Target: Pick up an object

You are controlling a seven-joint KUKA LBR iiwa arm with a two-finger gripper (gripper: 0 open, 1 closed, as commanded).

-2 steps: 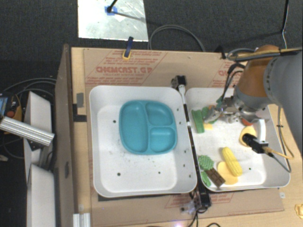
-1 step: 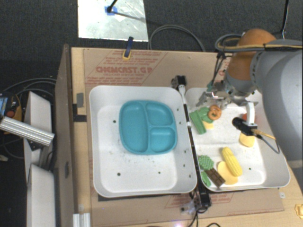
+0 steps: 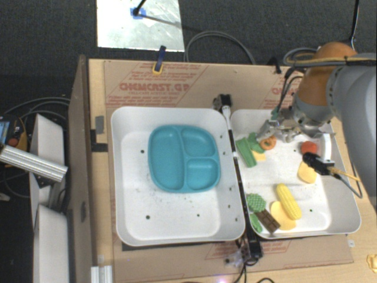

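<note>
Nearest us, the corn cob (image 3: 288, 201) lies at five o'clock in the right bin (image 3: 341, 214). Our gripper (image 3: 275, 128) hovers at eleven over an orange piece (image 3: 268, 142); its grip we cannot tell. Next: descend squarely.

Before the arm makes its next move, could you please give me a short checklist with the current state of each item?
1. Gripper over the right bin: ok.
2. Object within reach: ok, an orange piece lies just below the gripper, beside a green piece.
3. Object held between the fingers: cannot tell, the wrist blocks the view.
4. Other targets available: ok, corn and a red piece lie apart in the same bin.
5. Blue tray in the left bin, out of the arm's way: ok.
</note>
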